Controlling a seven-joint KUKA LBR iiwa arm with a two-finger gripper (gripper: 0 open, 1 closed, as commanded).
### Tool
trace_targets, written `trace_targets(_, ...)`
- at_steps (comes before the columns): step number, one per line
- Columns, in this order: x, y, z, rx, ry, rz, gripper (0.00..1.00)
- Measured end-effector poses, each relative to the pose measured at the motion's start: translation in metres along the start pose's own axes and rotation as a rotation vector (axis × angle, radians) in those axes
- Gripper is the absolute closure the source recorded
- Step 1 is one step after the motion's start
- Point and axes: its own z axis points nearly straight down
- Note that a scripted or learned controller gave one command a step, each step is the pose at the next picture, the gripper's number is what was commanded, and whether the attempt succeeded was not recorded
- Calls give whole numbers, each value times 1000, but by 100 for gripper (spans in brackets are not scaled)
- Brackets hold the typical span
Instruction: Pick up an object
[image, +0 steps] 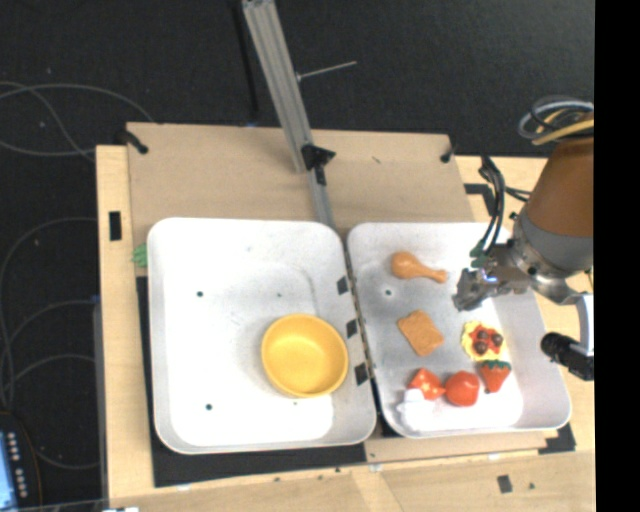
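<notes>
Gripper (472, 290) low over the right bin (545, 405), near its middle, hung from the grey wrist reaching in from the right. Cannot tell how far open, too dark and small at this angle; nothing seen held in it.

Probably mid-approach, judging by the height and the spot: poised between several candidates instead of squarely above one. Closest below, a small yellow tart with dark berries (483, 341), just beside the tool's lower edge. To the left and a little up, a toy drumstick (418, 267), lying flat with its thin end pointing at the gripper. Further down-left, a brown slice of bread (420, 332), flat on the floor of the bin and likely hard to get under.

Along the near edge, a tight cluster: strawberry (495, 375) touching or almost touching the tart, tomato (461, 388) just beside it, a small red piece (425, 382) and a white scrap (412, 405) in the corner. Crowded enough there that closing on one may nudge its neighbours.

Over in the left bin (165, 300), a yellow bowl (304, 354), well apart and not in the way. Behind both bins, a slanted metal pole (285, 90), also clear of the reach.

Best odds, as a guess: drumstick, standing alone with room on both sides.
</notes>
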Motion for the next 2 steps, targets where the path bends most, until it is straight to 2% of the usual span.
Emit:
trace_targets(1,-1,2,-40,-4,0,-2,100)
trace_targets(2,43,12,-41,-1,1,-5,100)
